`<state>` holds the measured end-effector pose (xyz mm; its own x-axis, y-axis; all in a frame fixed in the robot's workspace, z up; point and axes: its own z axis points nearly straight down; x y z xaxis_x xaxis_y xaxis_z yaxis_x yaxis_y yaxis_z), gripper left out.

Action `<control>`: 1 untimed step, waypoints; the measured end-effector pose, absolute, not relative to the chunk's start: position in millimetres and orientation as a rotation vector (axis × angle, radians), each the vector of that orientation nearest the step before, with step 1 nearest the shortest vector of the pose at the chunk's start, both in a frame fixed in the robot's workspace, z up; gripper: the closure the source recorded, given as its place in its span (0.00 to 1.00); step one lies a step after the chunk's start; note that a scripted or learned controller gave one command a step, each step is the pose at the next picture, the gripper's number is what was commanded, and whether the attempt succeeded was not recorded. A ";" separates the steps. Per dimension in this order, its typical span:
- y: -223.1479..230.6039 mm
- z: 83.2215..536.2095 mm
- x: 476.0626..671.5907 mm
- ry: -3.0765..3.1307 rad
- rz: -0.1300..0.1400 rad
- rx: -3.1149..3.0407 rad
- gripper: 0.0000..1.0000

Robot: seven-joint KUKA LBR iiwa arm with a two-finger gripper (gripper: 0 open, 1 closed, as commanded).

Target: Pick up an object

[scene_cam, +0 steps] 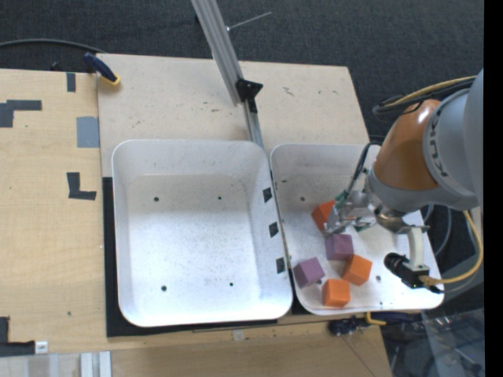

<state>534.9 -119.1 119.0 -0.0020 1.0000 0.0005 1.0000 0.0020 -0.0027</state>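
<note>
Bench: pale plywood top, scuffed; grey and dark tape patches at its left; dark floor around it. Aluminium rail slants across the bench down to the seam between the bins. Left bin, right bin: shallow, white, touching side by side. No readable writing or labels.

Right bin contents: orange block just beside the gripper; purple block below it; purple block; orange blocks and.

Gripper: low over the right bin, between the upper orange and purple blocks; state of the fingers cannot be told.
</note>
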 end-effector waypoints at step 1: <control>-121.0 176.3 545.2 -2.226 -0.004 -2.222 1.00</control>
